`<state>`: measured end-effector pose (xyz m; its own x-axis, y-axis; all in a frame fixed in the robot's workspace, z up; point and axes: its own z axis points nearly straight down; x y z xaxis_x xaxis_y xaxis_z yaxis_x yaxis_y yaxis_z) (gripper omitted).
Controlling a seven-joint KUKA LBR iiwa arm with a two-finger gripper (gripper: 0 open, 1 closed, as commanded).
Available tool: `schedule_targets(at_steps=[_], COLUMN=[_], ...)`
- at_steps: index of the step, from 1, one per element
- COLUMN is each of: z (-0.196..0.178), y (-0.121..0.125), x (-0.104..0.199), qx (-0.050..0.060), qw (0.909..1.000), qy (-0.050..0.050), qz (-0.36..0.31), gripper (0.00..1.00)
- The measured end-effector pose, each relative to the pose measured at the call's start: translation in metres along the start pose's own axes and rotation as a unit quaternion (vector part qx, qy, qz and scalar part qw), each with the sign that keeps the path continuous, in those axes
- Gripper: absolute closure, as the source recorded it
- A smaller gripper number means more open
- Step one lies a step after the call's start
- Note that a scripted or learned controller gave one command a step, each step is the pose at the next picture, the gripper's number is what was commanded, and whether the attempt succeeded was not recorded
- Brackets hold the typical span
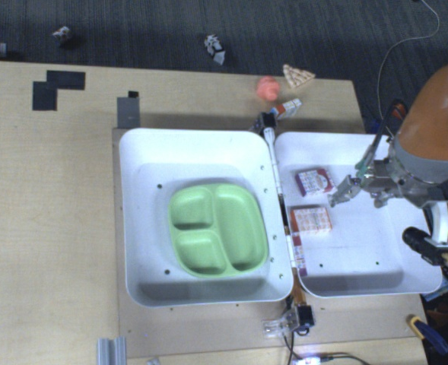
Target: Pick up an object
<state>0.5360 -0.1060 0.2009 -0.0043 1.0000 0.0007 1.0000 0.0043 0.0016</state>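
I see the bench from above at a slant, w/ two shallow white bins side by side. The left bin point(136, 226) holds a light green divided plate point(217, 229), three compartments, sitting near the bin's centre. The right bin point(345, 272) holds two small packets w/ red-and-white printing. The upper packet point(313, 181) lies in the bin's upper left part, long axis running roughly left-right and tilted a little, its right end slightly higher. The lower packet point(311, 220) lies just below it, near the bin's left wall, squarish, long axis approx left-right, edges nearly square to the bin. The two packets are close but apart.

The grey arm w/ its orange band point(436, 120) comes in from the right over the right bin. The gripper point(344, 194) points left and down; its tip hovers just right of both packets, about level w/ the gap between them. I can't tell whether the fingers are spread or closed, and nothing shows between them.

Beyond the bins, on the bench's far edge, lie a pink ball point(268, 88), a wedge-shaped toy like a pizza slice point(297, 75) and a small tube-like item point(287, 109) near the bins' shared corner.
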Motion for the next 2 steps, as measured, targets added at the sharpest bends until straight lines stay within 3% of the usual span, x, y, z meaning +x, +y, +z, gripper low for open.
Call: schedule_targets(at_steps=[1, 2], z=[0.102, 0.091], y=[0.019, 0.021], x=[-0.008, -0.005], qx=[-0.007, -0.008], qw=[1.0000, 1.0000], qy=[-0.001, 0.001], qz=[0.002, 0.000], gripper=[0.00, 1.00])
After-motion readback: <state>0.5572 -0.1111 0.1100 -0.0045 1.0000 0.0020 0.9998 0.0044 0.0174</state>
